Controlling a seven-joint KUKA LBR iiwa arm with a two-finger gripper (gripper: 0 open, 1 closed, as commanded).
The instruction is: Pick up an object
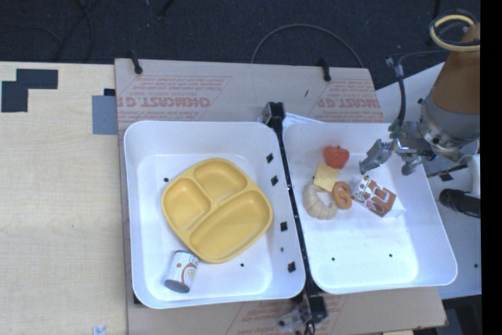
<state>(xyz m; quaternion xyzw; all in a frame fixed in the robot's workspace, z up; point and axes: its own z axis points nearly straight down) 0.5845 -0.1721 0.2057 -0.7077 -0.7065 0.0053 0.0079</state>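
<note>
The right bin (408, 267) holds a small cluster of toy food: a red piece (336, 156), a yellow block (325, 176), a pale ring (318, 202), an orange-brown pretzel (342, 194) and a brown-and-white packet (374, 196). My gripper (392, 162) hangs over the bin's upper right part, just above and to the right of the packet. Its two grey fingers are spread open and nothing sits between them. The arm's orange band (459, 82) rises at the right edge.
The left bin (141, 247) holds a yellow divided plate (217, 209) and a small tipped-over can (181, 272) near its front left corner. A black divider (286, 200) runs between the bins. Bare floor lies in the right bin's front half.
</note>
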